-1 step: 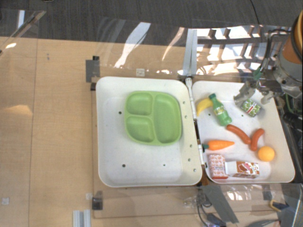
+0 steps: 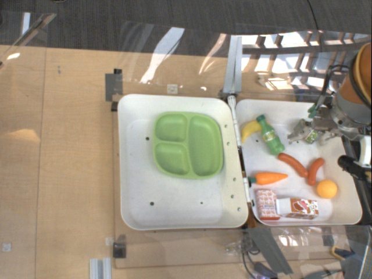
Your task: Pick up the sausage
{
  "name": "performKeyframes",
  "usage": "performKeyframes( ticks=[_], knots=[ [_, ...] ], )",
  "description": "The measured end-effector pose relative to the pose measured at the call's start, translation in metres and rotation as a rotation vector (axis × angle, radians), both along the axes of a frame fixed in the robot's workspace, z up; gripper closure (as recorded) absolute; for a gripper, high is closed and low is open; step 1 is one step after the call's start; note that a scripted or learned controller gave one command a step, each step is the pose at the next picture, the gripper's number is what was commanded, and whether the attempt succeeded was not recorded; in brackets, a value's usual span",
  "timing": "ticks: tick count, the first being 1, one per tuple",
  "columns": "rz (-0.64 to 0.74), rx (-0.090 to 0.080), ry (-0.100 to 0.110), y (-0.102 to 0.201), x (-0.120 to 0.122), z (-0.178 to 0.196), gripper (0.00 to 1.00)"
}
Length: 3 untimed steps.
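Smooth curved sausage (image 2: 293,165) lies in right white bin (image 2: 349,217), between green bottle (image 2: 269,135) and orange ball (image 2: 327,189). My gripper (image 2: 306,131) hovers above; can't tell finger state. Pale wood bench (image 2: 58,156).

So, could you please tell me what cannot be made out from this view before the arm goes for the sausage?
- Gripper, camera view: small and tangled against the wrist; whether it is open or shut cannot be told.
- Arm, camera view: cut off by the right edge beyond the orange band.
- Milk carton, camera view: print too small to read.
- Sausages: two lie in the right bin; which is meant is unclear.
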State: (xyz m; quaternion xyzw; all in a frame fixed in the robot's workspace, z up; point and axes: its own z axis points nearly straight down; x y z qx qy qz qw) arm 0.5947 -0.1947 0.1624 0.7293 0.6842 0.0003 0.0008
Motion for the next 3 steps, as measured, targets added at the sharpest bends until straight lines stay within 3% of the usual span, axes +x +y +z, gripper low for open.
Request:
performKeyframes(
  ticks=[1,2,3],
  knots=[
    [-0.06,-0.002,-0.018,0.004,-0.03,-0.069,0.0],
    [0.151,-0.01,-0.027,0.011,-0.083,-0.068,0.0],
    [0.217,-0.003,-0.007,-0.011,-0.105,0.014,0.0]
  ],
)
